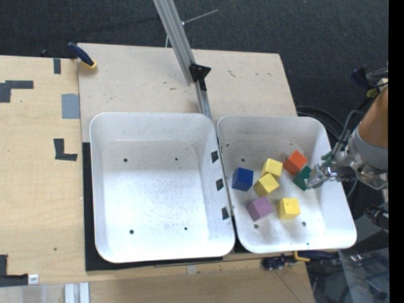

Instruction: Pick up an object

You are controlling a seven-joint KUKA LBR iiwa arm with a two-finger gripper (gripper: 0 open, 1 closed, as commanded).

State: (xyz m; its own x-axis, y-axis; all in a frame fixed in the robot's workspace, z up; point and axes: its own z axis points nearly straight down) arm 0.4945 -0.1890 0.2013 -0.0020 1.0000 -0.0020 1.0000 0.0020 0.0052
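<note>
My gripper (314, 178) sits low at the right bin's (328, 229) east wall, right against the green block (302, 178). I cannot tell how it is set: it blurs into the block's right side, so I won't claim I'm holding anything. I judge I'm placed here because green is the block nearest my reach-in side, so it needs the least travel over the others.

Taking green as the landmark: the orange block (295, 162) touches it just above-left. Two yellow blocks (273, 167) (267, 184) lie near to its left, tilted and touching each other, with the blue block (242, 179) beyond them. The purple block (259, 207) is lower-left, and a third yellow (289, 207) just below.

All are small, matte, hard-edged cubes, likely wood or foam, which should suit a pinch on flat opposite faces. The bin is smooth, glossy white plastic with rounded, sloping walls. Orange crowding green may foul a clean close.
</note>
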